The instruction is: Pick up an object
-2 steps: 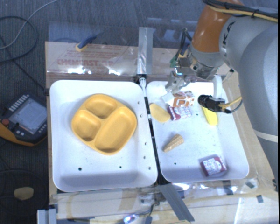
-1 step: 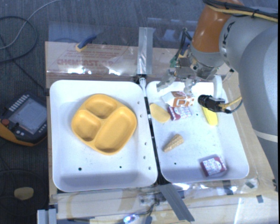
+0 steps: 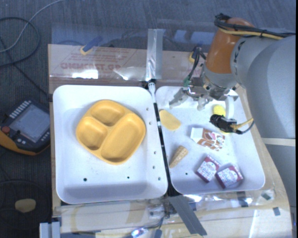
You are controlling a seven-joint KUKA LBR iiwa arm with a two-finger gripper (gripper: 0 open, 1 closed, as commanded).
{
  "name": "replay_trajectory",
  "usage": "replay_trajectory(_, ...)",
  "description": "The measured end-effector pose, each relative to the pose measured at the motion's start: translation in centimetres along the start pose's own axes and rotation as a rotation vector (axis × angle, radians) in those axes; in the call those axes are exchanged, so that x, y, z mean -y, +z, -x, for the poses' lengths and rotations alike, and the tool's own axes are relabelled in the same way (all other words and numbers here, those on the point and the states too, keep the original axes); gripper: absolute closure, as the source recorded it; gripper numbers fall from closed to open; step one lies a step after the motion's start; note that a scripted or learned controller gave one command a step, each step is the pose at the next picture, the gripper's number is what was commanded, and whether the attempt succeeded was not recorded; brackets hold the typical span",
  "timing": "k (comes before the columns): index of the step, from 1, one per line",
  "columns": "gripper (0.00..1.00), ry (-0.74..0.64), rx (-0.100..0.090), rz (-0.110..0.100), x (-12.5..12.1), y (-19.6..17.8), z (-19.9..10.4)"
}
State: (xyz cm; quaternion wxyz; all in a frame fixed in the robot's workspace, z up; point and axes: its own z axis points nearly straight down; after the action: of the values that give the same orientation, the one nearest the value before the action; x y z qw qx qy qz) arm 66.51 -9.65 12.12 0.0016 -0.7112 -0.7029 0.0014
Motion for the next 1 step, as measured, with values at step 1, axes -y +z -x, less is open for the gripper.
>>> replay_trajectory(1, 0.00, 0.355, 0.001, -0.003, 3.40, 0.11, 5.13)
